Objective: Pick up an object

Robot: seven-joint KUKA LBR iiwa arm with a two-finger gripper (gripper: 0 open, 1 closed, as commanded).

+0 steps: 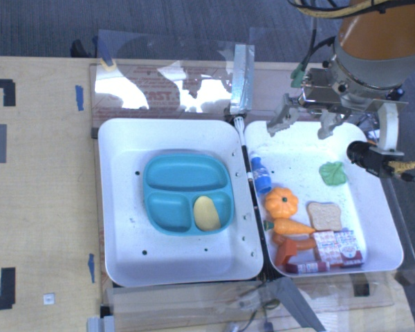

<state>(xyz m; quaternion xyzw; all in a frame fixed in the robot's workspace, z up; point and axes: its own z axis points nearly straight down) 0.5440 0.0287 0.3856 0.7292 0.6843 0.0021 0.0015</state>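
My gripper point(303, 123) hangs open over the far part of the right bin point(384, 213), with nothing between its two spread fingers point(277, 121). Below it in that bin lie a green leaf-like piece point(334, 173), a small blue bottle point(261, 175) by the left wall, an orange pumpkin point(281, 203), a carrot point(292, 227), a slice of toast point(325, 216), a red sausage-like piece point(290, 249) and a red-and-white packet point(335, 247). The left bin point(117, 206) holds a blue divided tray point(162, 185) with a yellow potato-like object point(207, 213) in its lower right compartment.
A clear plastic sheet and a metal post point(241, 81) stand behind the bins. A black fitting point(363, 154) of the arm juts over the right bin's right side. Bare bench point(34, 199) stretches to the left.
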